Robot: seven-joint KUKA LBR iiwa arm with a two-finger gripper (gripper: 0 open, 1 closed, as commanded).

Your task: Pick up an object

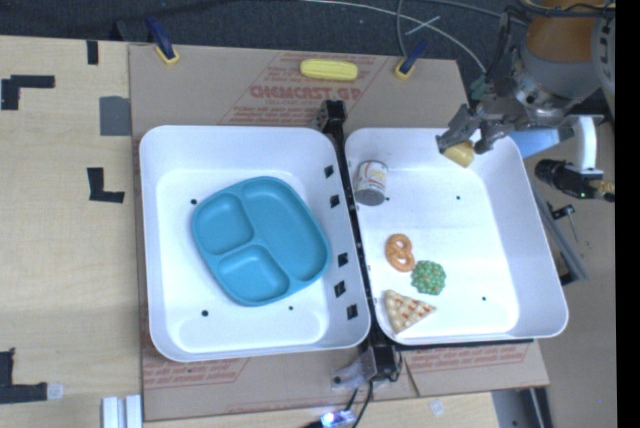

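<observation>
Pale yellow and small, a rounded lump (460, 153) sits pinched between the dark fingers of the gripper (464, 144), which are closed on it. Gripper and lump hang over the far right corner of the right bin (520, 216), close to its far rim. Lower in that bin lie a small can (371, 182) by the left wall, a pretzel (399, 252), a green broccoli piece (429, 276) and a pizza slice (406, 309); the middle and right floor lie bare. A blue divided plate (260, 238) fills the left bin (170, 216).
</observation>
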